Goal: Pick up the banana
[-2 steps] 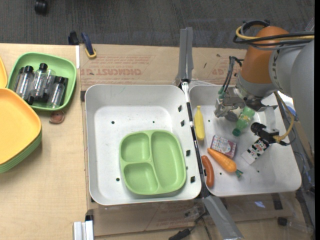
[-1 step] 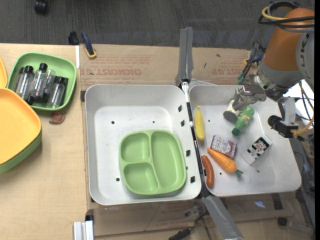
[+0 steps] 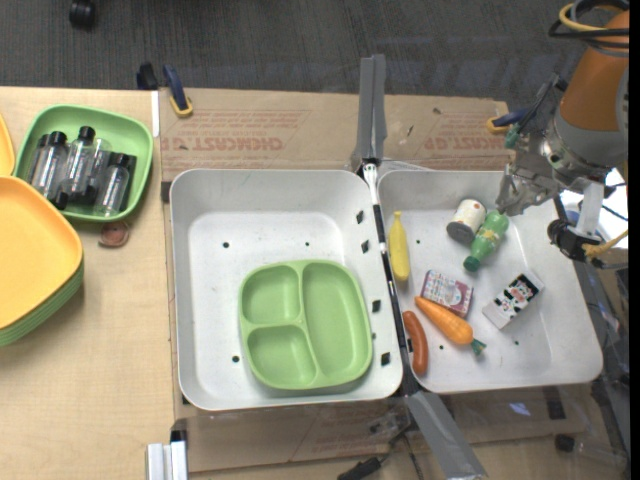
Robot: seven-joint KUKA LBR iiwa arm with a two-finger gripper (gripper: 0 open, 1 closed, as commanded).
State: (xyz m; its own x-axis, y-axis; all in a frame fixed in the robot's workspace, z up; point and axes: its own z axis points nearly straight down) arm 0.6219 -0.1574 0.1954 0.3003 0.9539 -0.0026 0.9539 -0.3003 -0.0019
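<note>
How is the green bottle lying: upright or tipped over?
Tipped over: the green bottle lies on its side on the right bin floor.

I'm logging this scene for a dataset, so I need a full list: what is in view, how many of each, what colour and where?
banana: 1, yellow, right bin, along its left wall
carrot: 1, orange, right bin, centre front
sausage: 1, red-brown, right bin, front left
small packet: 1, pink, right bin, centre
carton: 1, white and black, right bin, right of centre
bottle: 1, green, right bin, rear
can: 1, pale, beside the bottle
divided tray: 1, green, left bin
dish of vials: 1, green, far left
plates: stack, orange, left edge
bins: 2, white
arm: 1, grey and orange, right
hand: 1, above the bottle
</note>
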